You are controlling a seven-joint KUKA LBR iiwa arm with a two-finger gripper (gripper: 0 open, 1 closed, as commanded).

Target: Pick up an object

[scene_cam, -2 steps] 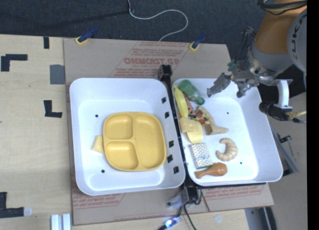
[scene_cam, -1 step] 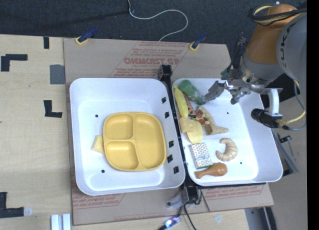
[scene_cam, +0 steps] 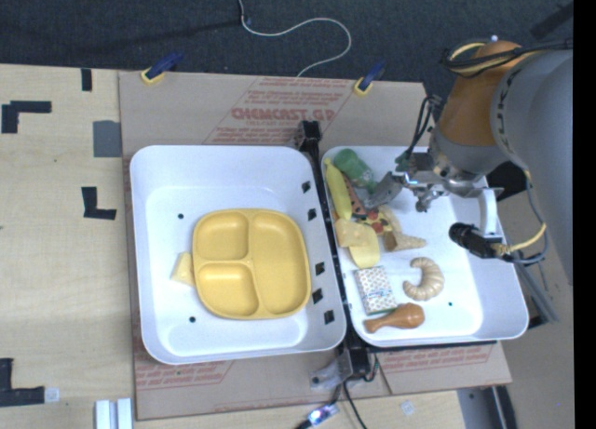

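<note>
Cardboard (scene_cam: 261,111) printed with red lettering, too blurred to read, covers the bench under two white bins, clamped by two blue-and-yellow clips (scene_cam: 163,66). Dark carpet lies beyond, crossed by one white cable (scene_cam: 298,32). Left bin (scene_cam: 158,176) holds one yellow tray (scene_cam: 251,262). Right bin (scene_cam: 494,311) holds a banana (scene_cam: 337,196), croissant (scene_cam: 426,278), drumstick (scene_cam: 396,318), patterned sponge (scene_cam: 374,288) and a green piece (scene_cam: 352,164). Gripper (scene_cam: 377,193) reaches among the items by the banana; whether its fingers are spread, I cannot tell.

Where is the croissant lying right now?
The croissant lies in the right bin, near its front, just above the drumstick and right of the checked packet.
</note>
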